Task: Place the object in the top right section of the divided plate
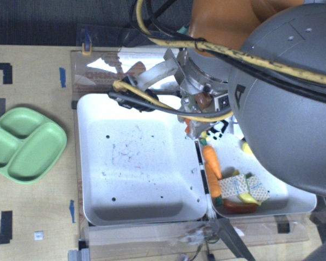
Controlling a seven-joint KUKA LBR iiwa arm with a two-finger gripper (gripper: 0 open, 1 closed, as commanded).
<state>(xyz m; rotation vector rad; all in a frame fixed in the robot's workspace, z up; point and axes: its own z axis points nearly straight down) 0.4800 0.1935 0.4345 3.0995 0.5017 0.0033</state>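
Overhead, finds the gripper [194, 125] hanging low at the seam where the two white bins meet, under the grey wrist and orange band of the arm [282, 86]. Cannot tell whether open or closed, nor whether gripping anything: too much hidden by the wrist and by the yellow cable [152, 98] looping out to the gripper's left and back across it. Shows only a small reddish-orange patch right at the tip, too blurred to name.

Just below the gripper, along the near-left wall of the right bin [301, 203], lies an orange carrot [211, 163], lengthwise beside the divider. Further below and slightly right of the gripper, past the carrot, sit two pale patterned squares [240, 186], touching each other, with a yellow piece [249, 198] and a red strip [236, 207] under their lower edge. Immediately right of the gripper, a black-and-white checked item [218, 129], partly covered by the arm. A little further right, a small yellow bit [244, 146] peeking from beneath the arm.

Left of and below the gripper spreads the left bin [92, 200], its floor scuffed and dotted with small holes.

Far to the gripper's left, well apart from both bins, rests the green divided plate [1, 155] on the wooden bench [38, 64], upright and flat, three sections visible.
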